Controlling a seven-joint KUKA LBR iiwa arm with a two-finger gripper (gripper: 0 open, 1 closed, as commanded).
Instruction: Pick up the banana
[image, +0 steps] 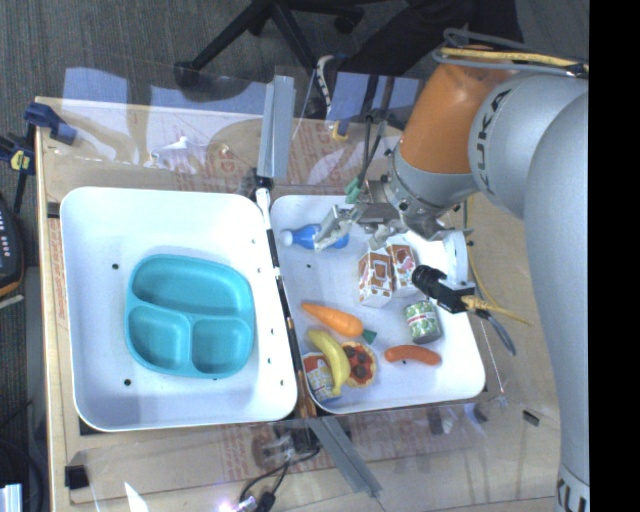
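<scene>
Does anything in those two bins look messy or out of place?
Nothing looks spilled or broken. The right bin is simply crowded: the banana lies against a pizza slice, with a carrot and small carton nearby.

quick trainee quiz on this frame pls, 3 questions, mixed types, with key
1. True or false: the banana lies in the left bin.
2. Multiple choice: what sits in the left bin? A) a carton B) a blue divided tray C) a can
3. Short answer: which orange item lies just above the banana in the camera view?

Key
1. False. It lies in the right bin, near the front left corner, apart from the gripper.
2. B
3. The carrot.
</scene>
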